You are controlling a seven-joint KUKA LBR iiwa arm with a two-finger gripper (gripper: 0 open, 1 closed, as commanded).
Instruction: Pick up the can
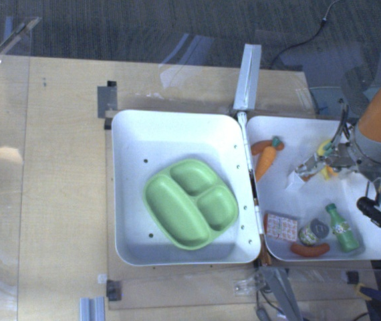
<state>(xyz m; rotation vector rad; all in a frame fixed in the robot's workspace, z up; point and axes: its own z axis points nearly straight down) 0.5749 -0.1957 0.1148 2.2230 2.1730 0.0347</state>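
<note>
Approach stage: the gripper (324,158) is hovering in the right bin (371,249), well up from the can (313,232).
Arm is reaching in from the right, orange band above the wrist; I cannot tell the fingers' opening. Can is lying just beside the green bottle (342,228), near the bin's front wall; next move calls for dropping over it.

Light wooden bench (50,199) carries 2 shallow white bins side by side: left bin (130,139), right bin (371,246).
</note>
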